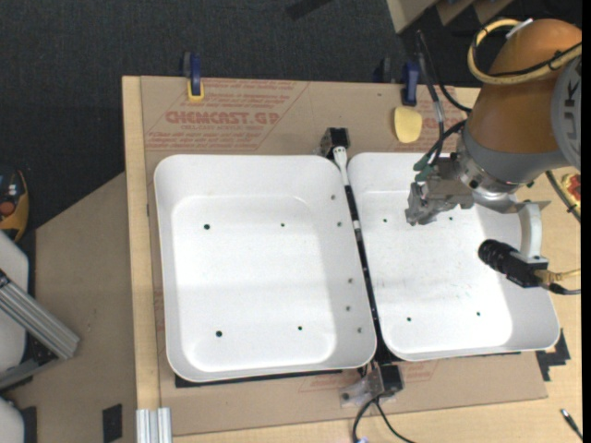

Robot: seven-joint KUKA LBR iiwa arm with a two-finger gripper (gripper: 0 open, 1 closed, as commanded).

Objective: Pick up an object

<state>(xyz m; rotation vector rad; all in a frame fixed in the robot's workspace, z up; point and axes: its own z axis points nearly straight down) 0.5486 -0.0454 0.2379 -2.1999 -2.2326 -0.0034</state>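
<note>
My gripper [423, 212] hangs over the back left part of the right bin [462, 330], pointing down at its white floor. No object shows under or beside it on that floor. A small pale yellow object [407, 124] lies on the brown board behind the right bin, outside both bins and a little behind the gripper. The grey arm with its orange band [528, 58] reaches in from the upper right.
The left bin [185, 247] sits beside the right one, with a black divider strip [355, 238] between them. A black cylindrical part with a white bracket [508, 260] hangs over the right bin's right side. Clamps [193, 74] hold the board's far edge.
</note>
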